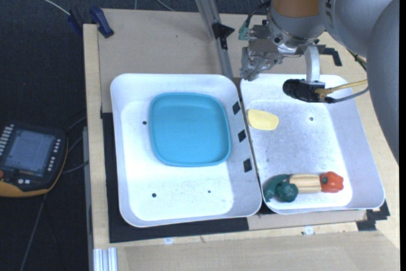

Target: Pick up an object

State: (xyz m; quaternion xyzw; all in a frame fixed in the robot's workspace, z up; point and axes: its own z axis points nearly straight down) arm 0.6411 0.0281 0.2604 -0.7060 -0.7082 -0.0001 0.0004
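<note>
My gripper (252,68) hangs over the far left corner of the right bin (355,155), by the wall between the two bins. A flat pale yellow piece (262,119) lies in that bin a little nearer the camera than the gripper, apart from it. Along the right bin's near wall rests a toy (304,185) with a green end, a wooden middle and a red end. I see nothing held in the gripper.
A blue square plate (189,129) lies in the middle of the left bin (127,155). A metal post (206,3) slants up behind the bins, close to the gripper. Cables trail over the dark floor, and a pendant (28,155) lies at the left.
</note>
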